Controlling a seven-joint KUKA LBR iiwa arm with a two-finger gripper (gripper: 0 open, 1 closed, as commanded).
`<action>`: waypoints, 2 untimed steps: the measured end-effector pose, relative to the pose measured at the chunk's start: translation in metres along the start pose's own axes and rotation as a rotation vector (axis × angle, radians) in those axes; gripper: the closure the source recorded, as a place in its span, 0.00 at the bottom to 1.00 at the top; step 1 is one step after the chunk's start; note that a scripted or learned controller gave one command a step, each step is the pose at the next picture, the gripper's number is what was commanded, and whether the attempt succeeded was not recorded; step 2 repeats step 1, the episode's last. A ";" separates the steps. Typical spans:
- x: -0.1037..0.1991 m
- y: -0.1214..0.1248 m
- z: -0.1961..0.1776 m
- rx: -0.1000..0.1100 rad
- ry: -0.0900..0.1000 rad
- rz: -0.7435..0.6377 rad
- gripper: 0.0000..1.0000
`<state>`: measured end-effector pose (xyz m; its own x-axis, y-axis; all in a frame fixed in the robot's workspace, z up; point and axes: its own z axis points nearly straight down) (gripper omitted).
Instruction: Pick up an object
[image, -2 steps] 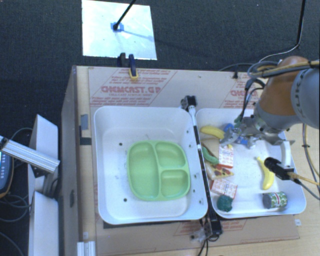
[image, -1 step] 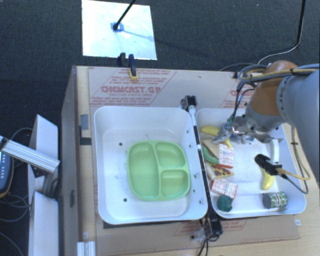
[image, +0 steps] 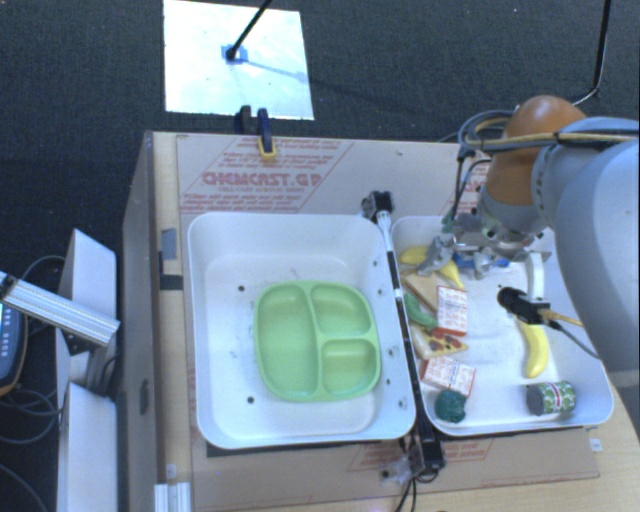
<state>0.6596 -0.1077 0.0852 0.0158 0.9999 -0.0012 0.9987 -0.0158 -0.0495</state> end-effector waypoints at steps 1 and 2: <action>0.000 0.000 -0.010 0.000 -0.001 -0.005 1.00; 0.000 0.000 -0.010 0.000 -0.001 -0.005 1.00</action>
